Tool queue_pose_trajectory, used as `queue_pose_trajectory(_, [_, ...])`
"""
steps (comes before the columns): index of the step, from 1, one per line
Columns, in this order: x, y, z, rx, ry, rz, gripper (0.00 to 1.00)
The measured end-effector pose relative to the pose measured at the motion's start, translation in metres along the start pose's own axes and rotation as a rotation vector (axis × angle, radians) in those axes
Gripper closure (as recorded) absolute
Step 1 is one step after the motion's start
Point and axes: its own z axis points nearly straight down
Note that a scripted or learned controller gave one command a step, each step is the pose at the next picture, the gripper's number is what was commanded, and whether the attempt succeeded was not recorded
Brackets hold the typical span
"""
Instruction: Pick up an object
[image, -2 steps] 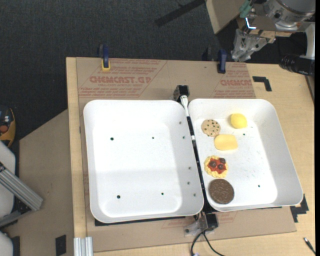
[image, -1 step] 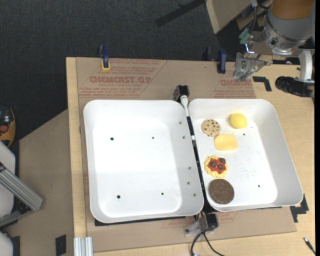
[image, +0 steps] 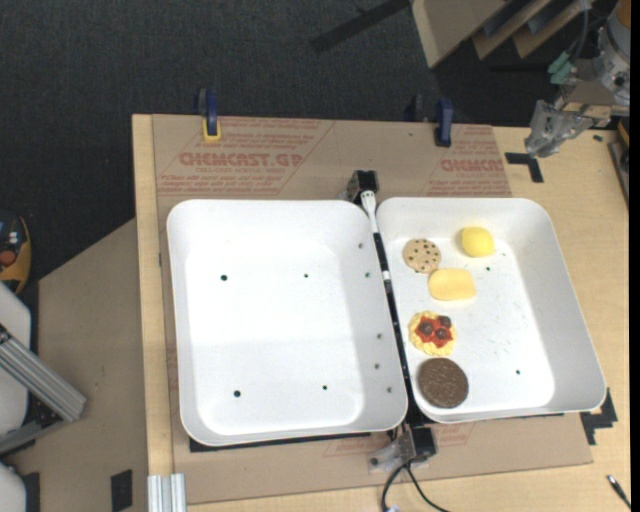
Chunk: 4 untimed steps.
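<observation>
Fingers (image: 556, 122) sat above the right bin's (image: 560, 300) far right corner; open or closed, cannot tell. Yellow oval piece (image: 452, 285) lay inside that bin near its left wall, long axis running left-right, just below the chocolate-chip cookie (image: 422, 254).
</observation>
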Motion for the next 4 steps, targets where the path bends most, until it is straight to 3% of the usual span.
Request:
queue_pose_trajectory(1, [-0.013,0.002,0.023,0.008,0.004,-0.004,1.00])
queue_pose_trajectory(2, [0.081,-0.021,0.099,0.014,0.010,-0.014,1.00])
queue_pose_trajectory(3, [0.166,0.003,0.032,-0.005,0.005,-0.015,1.00])
queue_pose_trajectory(4, [0.091,0.002,0.032,0.000,0.000,0.000,1.00])
